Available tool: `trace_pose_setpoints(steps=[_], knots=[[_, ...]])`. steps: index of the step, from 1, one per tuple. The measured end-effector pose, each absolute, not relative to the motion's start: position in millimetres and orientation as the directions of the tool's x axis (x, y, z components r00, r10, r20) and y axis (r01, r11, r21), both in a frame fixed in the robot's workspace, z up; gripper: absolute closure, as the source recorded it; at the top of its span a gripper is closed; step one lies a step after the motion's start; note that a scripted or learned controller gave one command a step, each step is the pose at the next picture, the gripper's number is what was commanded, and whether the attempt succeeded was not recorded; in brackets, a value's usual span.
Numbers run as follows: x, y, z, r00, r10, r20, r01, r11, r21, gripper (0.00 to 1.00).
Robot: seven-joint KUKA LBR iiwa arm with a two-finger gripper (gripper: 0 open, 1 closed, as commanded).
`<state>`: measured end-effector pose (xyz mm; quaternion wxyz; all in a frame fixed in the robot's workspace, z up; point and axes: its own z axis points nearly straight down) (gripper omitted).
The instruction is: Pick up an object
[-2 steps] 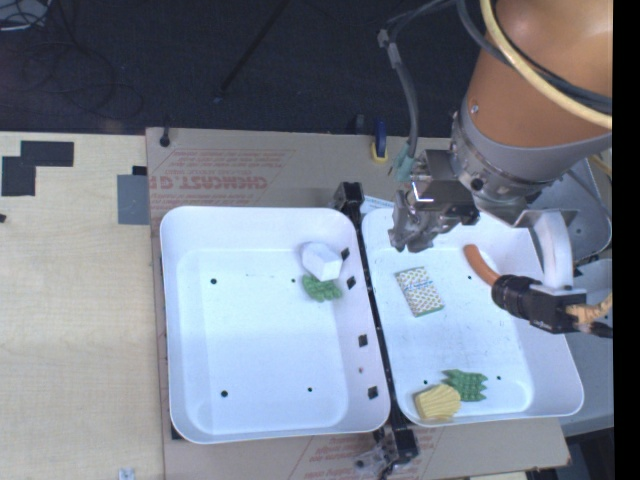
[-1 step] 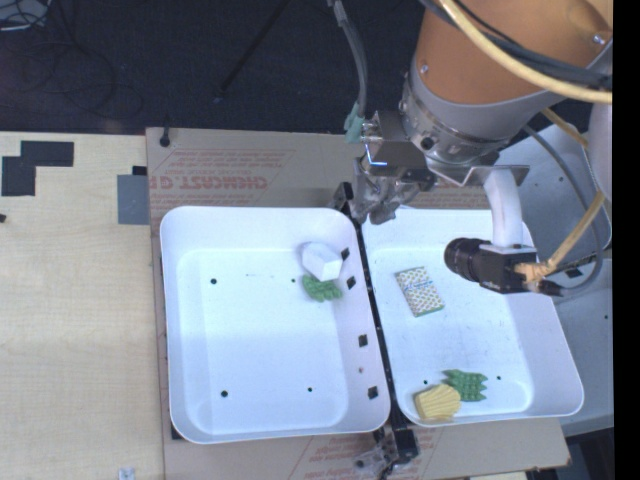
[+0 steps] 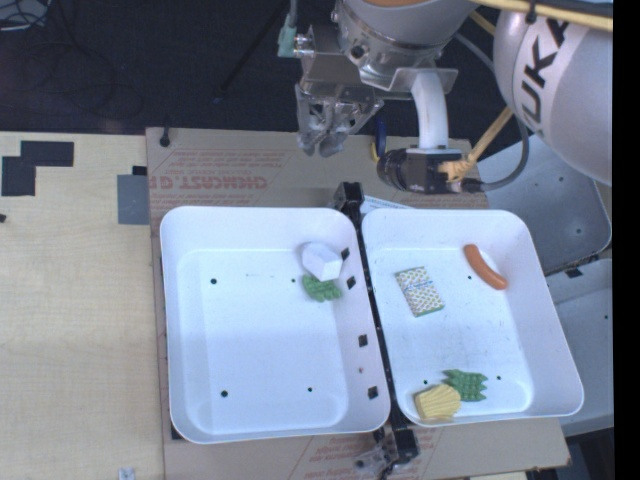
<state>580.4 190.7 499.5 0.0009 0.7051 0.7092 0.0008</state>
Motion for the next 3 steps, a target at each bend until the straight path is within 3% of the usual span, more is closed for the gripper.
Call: trace_pose_setpoints(steps=[1,2,3], knots=[[580.9,215.0,539.4,-0.002,1.000,0.000,1.000,0.002,0.000,1.00],[619.4,231.0,536.7,-0.005,1.000,-0.002,1.000,0.005,-0.002,1.00],[617.6,231.7,546.0,-0.011,1.000,-0.005,1.000,0.011,-0.008,1.00]])
